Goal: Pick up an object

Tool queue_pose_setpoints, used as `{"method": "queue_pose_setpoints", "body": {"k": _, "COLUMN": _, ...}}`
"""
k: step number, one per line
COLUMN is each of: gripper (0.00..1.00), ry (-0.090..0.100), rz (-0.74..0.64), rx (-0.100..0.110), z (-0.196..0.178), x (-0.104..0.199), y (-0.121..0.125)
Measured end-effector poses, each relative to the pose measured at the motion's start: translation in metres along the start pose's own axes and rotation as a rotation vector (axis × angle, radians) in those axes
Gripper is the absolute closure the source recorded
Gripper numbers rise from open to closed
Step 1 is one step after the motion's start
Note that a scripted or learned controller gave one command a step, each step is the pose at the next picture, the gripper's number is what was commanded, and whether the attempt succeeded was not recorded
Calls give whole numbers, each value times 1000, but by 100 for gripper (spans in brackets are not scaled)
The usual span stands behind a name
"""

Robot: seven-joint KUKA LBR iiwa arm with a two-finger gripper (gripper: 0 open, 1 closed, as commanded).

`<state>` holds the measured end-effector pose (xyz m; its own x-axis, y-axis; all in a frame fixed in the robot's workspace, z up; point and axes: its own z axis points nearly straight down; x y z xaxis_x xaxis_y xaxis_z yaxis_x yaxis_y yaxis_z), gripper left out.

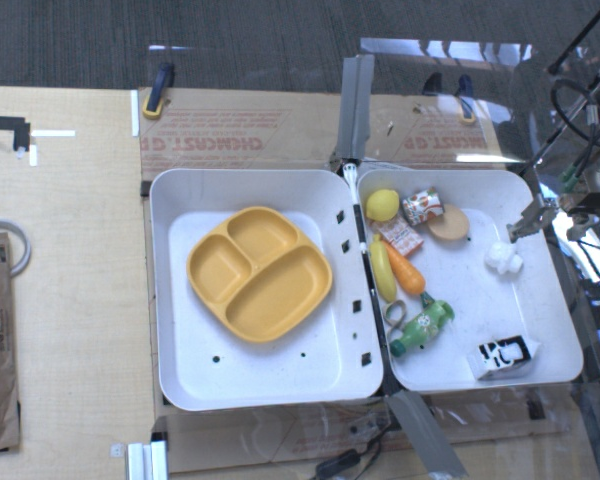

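Observation:
The right bin (540, 298) holds several objects. Along its left side lie a lemon (382, 205), a small printed can (421, 207), a tan round piece (448, 225), a red-and-white packet (401, 238), a banana (382, 270), a carrot (406, 269) and a green bottle (421, 326). A white lump (502, 258) rests near the right wall, and a black-and-white box (504, 354) lies at the front right. The gripper (536, 220) juts in at the bin's right edge, just above and right of the white lump, with nothing seen in it.
The left bin (180, 348) carries a yellow divided plate (260, 286). A grey divider bar (355, 108) runs between the bins at the back. Cables and shiny hardware (580, 168) crowd the right edge. Cardboard (240, 133) lies behind the bins.

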<state>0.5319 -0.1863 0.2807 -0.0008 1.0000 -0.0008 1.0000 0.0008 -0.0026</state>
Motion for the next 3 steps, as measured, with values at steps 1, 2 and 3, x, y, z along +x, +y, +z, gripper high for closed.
{"method": "queue_pose_setpoints", "body": {"k": 1, "gripper": 0, "ry": 0, "rz": 0, "rx": 0, "z": 0, "x": 0, "y": 0}}
{"method": "queue_pose_setpoints", "body": {"k": 2, "gripper": 0, "ry": 0, "rz": 2, "rx": 1, "z": 116, "x": 79, "y": 46}}
{"method": "queue_pose_setpoints", "body": {"k": 3, "gripper": 0, "ry": 0, "rz": -168, "rx": -1, "z": 189, "x": 87, "y": 7}}
